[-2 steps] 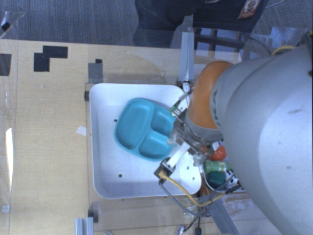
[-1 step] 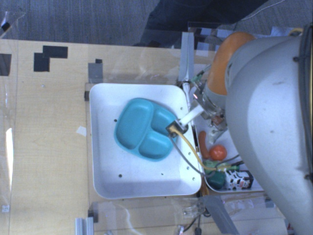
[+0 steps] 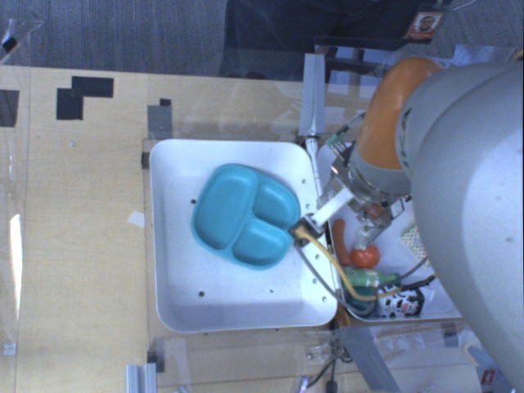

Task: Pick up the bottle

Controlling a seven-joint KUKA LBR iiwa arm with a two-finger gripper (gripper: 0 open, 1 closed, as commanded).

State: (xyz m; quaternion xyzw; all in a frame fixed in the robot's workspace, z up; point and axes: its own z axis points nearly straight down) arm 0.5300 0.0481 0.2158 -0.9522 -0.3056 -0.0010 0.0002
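My arm (image 3: 458,162) reaches in from the right over the right bin (image 3: 438,305), where the bottle (image 3: 366,282) lies along the near wall beside a tomato (image 3: 365,257), while a divided plate (image 3: 244,214) sits in the left bin (image 3: 176,244) toward its right side.

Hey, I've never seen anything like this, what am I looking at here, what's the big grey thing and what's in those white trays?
One camera looks down at a slant on a wooden bench. The big grey shape with an orange band is a robot arm reaching in from the right. The left bin holds a blue divided plate. The right bin, mostly hidden by the arm, holds small items: something red, a greenish bottle lying down, and a black-and-white object. The arm's gripper hangs above them; I can't tell whether it holds anything.
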